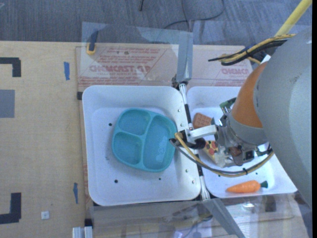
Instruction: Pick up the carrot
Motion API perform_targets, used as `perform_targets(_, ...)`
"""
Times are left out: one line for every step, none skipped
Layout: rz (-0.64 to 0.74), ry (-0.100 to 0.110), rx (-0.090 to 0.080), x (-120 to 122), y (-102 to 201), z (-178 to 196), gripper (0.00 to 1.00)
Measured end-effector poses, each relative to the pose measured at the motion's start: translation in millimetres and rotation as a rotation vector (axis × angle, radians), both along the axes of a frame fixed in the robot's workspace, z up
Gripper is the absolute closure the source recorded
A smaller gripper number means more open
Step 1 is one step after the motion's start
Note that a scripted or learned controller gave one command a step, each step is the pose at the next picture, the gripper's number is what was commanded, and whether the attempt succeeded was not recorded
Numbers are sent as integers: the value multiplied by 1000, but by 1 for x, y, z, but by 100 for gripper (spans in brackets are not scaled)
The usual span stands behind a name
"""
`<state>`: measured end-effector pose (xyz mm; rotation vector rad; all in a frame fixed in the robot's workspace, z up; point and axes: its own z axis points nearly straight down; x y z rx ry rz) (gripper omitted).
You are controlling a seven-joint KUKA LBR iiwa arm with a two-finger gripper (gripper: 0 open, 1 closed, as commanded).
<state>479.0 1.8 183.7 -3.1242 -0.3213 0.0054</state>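
Hiding pincer perhaps, arm (pixel 277 98), carrot (pixel 243 186) clear

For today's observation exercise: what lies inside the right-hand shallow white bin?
The right-hand shallow white bin holds an orange carrot with a green stem end near its front edge and a brown waffle-like piece farther back. The grey arm covers the rest.

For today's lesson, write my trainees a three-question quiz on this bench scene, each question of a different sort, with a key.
1. True or false: the carrot lies in the same bin as the teal divided plate.
2. Which bin holds the brown waffle-like piece: A left, B right?
3. Fill in: the carrot lies near the right bin's ____ edge in the camera view.

Key: 1 false; 2 B; 3 bottom.
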Motion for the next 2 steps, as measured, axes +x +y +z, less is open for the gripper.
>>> perform_targets(5, 3, 1, 0, 2, 9, 100)
perform_targets(464, 1, 3, -1, -47, 0, 100)
